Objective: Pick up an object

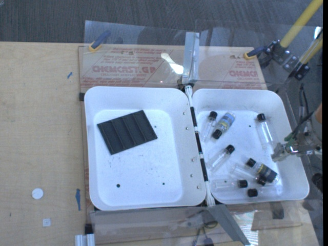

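Observation:
The right bin (292, 117) holds several small clear vials with black caps, lying scattered. One vial (225, 121) near its back left has a blue label. Another vial (265, 131) lies along the right side, and a third (221, 158) lies slantwise in the middle. A dark piece with yellow marks (266, 175) sits among the vials at the front right, and a loose black cap (252, 192) lies by the front rim. In the left bin (92, 152), a black ribbed slab (127, 131) lies flat at the back left.
A clear acrylic sheet (133, 60) and a metal post (190, 55) stand behind the bins. Clamps (261, 51) and a yellow pole (302, 17) are at the back right. A metal clip with cables (289, 150) sits on the right bin's rim. The wooden bench (36, 117) extends left.

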You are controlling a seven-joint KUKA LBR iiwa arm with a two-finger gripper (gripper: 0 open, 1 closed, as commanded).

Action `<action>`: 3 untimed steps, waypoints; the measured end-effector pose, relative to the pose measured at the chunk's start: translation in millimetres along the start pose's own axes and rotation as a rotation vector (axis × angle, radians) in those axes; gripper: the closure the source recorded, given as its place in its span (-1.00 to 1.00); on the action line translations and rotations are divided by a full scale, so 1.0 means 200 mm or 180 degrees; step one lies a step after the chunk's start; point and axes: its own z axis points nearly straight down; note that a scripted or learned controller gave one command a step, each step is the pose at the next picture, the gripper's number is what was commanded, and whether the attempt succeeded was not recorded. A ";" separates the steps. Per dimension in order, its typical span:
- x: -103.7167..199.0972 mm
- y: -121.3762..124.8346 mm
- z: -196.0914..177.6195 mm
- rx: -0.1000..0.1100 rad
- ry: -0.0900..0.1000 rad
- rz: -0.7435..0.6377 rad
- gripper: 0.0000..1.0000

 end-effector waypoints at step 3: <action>0.32 0.02 -0.11 0.0000 -0.0001 -0.0133 -1.00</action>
